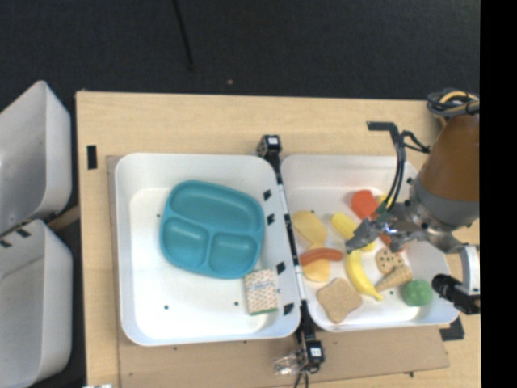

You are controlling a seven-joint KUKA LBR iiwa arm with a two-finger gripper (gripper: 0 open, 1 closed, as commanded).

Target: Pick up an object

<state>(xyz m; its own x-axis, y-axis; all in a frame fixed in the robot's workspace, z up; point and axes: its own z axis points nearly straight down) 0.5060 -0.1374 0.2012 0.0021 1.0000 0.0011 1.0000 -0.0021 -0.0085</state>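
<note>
Pincer (373, 234) low among crowded toy food, finger state impossible to tell; banana (361, 274) just below, yellow piece (344, 224) beside; likely glancing, scattering neighbours.

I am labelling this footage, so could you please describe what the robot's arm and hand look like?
The arm is grey with a broad orange band above the wrist. A thin black cable loops along it toward the hand, which is small, dark grey metal with two slim fingers. Yellow and black cabling is coiled beside the arm.

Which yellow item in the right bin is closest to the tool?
The small yellow piece just left of the tool; the banana lies lower and the pale lemon-like piece farther left.
</note>
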